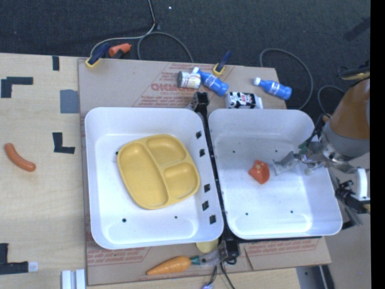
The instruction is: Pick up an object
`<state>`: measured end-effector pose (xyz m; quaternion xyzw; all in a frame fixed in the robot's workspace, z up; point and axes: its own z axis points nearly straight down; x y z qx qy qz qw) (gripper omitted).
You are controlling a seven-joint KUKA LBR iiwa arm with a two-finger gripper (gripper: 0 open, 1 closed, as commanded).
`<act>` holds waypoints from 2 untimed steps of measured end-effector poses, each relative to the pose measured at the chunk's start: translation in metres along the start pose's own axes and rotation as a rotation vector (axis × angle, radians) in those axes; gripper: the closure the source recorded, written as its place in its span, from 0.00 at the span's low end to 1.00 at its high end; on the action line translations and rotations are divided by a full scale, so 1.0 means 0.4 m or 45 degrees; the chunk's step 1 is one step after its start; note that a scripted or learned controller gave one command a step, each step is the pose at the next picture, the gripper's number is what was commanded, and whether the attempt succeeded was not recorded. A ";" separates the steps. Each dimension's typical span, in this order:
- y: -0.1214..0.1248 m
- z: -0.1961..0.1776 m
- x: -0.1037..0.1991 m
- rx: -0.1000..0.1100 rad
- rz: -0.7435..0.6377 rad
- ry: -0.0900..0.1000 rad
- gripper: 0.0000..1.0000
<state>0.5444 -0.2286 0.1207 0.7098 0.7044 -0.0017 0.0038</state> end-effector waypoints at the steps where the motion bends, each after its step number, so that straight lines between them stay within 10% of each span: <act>1: 0.193 0.091 0.146 -0.001 -0.019 0.008 0.00; 2: 0.042 0.081 0.230 -0.006 -0.011 0.005 0.00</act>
